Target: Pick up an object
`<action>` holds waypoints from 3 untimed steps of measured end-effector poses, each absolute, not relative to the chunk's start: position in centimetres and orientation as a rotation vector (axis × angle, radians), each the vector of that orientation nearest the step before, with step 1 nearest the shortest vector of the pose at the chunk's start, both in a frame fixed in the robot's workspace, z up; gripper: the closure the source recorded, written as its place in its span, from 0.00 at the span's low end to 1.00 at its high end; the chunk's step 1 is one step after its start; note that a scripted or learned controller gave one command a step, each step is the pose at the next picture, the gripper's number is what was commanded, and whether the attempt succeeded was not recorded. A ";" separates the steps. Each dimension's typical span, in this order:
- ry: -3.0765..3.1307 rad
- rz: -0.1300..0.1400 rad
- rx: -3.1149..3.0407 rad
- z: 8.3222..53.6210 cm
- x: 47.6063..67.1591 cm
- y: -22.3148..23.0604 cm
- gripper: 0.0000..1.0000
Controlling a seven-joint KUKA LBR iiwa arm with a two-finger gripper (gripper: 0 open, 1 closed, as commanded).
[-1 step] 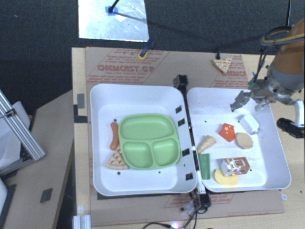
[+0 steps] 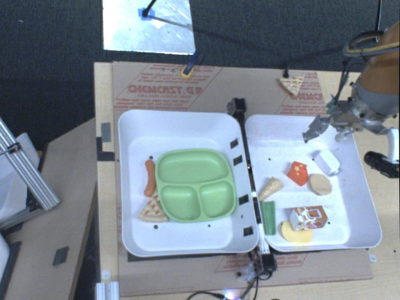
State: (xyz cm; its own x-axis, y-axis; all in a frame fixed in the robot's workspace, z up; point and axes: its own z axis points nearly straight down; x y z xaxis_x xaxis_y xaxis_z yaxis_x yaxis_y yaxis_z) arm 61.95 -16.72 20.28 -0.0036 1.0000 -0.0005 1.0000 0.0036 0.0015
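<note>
At the lower right of the frame, in the right white bin (image 2: 362,227), a pale yellow banana-shaped piece (image 2: 295,233) lies just under a small red-and-white printed carton (image 2: 308,217), with a green stick-shaped block (image 2: 268,217) upright along the bin's left wall and a cream cone-shaped wedge (image 2: 270,188) just above it. Further up sit a round tan disc (image 2: 320,184), a red block (image 2: 298,173) to its left and a white rectangular block (image 2: 327,162) above it. In the left white bin (image 2: 134,130) a green three-compartment plastic tray (image 2: 194,185) fills the middle, with a waffle-textured tan triangle (image 2: 152,209) at its lower left corner and an orange-red sausage shape (image 2: 150,175) upright beside its left edge. At the upper right, the grey gripper (image 2: 326,129) hangs over the right bin's top part, its fingers (image 2: 314,130) spread apart with nothing between them, well apart from the white block below. On the table (image 2: 250,83) beyond lies another tan triangle (image 2: 291,84)
</note>
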 end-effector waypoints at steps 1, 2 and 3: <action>2.230 -0.002 2.215 14.5 62.7 -16.2 0.00; 2.217 0.016 2.209 10.4 63.2 -17.1 0.00; 2.225 0.002 2.214 8.5 63.3 -17.0 0.00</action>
State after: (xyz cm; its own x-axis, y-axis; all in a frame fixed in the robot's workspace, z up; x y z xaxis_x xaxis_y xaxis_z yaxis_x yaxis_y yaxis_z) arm 63.33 -17.04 8.48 -0.0051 1.0000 -0.0011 1.0000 0.0051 0.0029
